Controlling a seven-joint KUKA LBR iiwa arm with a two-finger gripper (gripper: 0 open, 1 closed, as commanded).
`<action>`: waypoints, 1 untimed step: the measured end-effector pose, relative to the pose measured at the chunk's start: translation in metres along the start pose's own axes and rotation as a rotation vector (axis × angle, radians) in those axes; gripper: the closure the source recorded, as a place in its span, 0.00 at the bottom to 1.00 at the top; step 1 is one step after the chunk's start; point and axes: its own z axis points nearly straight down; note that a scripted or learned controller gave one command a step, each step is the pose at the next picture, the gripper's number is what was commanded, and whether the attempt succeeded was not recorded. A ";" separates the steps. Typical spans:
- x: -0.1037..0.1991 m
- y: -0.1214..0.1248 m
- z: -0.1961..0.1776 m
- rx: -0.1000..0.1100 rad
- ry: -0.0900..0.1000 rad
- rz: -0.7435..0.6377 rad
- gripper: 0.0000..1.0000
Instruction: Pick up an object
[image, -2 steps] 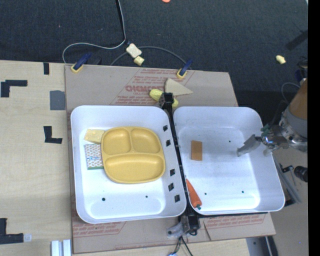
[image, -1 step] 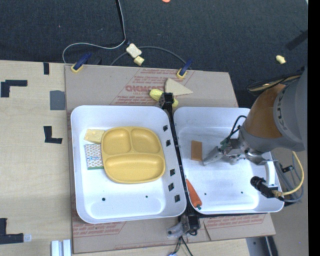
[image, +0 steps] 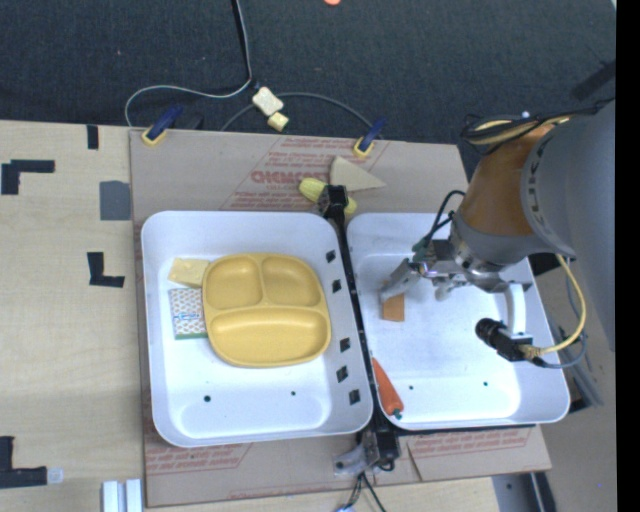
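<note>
In the right bin (image: 470, 400) a small brown block (image: 393, 309) lies near the left wall. An orange carrot-shaped piece (image: 388, 389) rests against that bin's front left corner. My gripper (image: 419, 287) hovers over the upper middle of the right bin, just up and right of the brown block. It is open, with one finger (image: 397, 283) reaching toward the block and nothing between the fingers. The left bin (image: 240, 415) holds a yellow divided plate (image: 266, 308), a pale yellow piece (image: 187, 271) and a patterned pad (image: 186, 311).
A black divider (image: 346, 300) runs between the bins. A black cable with a plug (image: 503, 338) hangs from the wrist over the right bin. Behind the bins, a yellow item (image: 314, 187) and a tan wedge (image: 357, 176) lie on the cardboard.
</note>
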 end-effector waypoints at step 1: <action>0.001 0.001 0.055 0.002 -0.004 0.006 0.00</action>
